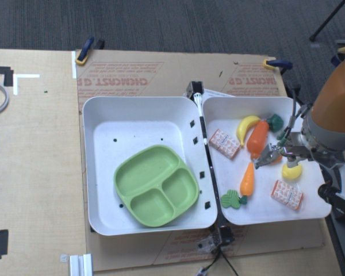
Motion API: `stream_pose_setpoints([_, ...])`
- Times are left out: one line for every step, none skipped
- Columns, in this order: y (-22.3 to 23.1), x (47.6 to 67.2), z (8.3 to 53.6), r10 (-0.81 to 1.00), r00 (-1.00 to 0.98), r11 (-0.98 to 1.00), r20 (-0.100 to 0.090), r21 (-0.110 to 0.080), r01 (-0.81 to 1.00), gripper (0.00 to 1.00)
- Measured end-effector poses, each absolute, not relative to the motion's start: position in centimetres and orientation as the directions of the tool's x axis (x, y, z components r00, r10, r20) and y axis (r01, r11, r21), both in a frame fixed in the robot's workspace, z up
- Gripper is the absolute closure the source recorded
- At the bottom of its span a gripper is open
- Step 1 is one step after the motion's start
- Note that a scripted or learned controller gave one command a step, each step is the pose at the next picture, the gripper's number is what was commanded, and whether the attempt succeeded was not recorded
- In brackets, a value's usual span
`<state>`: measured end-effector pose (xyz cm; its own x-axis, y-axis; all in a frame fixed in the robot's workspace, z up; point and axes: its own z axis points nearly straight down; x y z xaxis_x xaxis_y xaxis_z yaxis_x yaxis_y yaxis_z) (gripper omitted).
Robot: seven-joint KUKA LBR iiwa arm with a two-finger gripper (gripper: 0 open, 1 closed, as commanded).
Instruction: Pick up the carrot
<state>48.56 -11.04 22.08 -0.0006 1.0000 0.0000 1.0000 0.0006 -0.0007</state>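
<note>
Nearest the camera, a dark clip (pixel 217 238) sits at the front seam where the two white bins meet, with a thin cable trailing off the lower edge. Just behind it, the left bin (pixel 103 177) holds a green divided plate (pixel 156 184), lying flat and turned at an angle, its three compartments bare.

Inside the right bin (pixel 310 209), the carrot (pixel 247 179) lies toward the front-left part, orange, roughly upright in the view with its narrow tip pointing away from the camera. Its green leafy top (pixel 233 200) lies just beside the thick end, near the bin's front-left corner. Nothing grips the carrot; it rests on the bin floor.

Farther back lie a banana (pixel 245 129), an orange pepper (pixel 257 138) touching it, and a dark green piece (pixel 275 122) near the back wall. One red-and-white patterned packet (pixel 225 143) lies left of the banana, and another packet (pixel 287 194) lies front right. A small yellow lemon (pixel 291 171) sits between that one and the arm.

Reaching in from the right, the gripper (pixel 268 156) hangs just above and right of the carrot's tip, close beside the pepper's lower end. Its jaws look narrow, with nothing visible between them.

Cardboard (pixel 138 76) lies under both bins on the table (pixel 34 171).
</note>
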Motion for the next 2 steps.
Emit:
stream_pose_setpoints([-9.78,50.04,9.21,1.000,0.026,-0.026,0.000,-0.001,1.000,0.00])
stream_pose_setpoints([-9.80,50.13,10.17,1.000,0.028,-0.028,0.000,0.001,1.000,1.00])
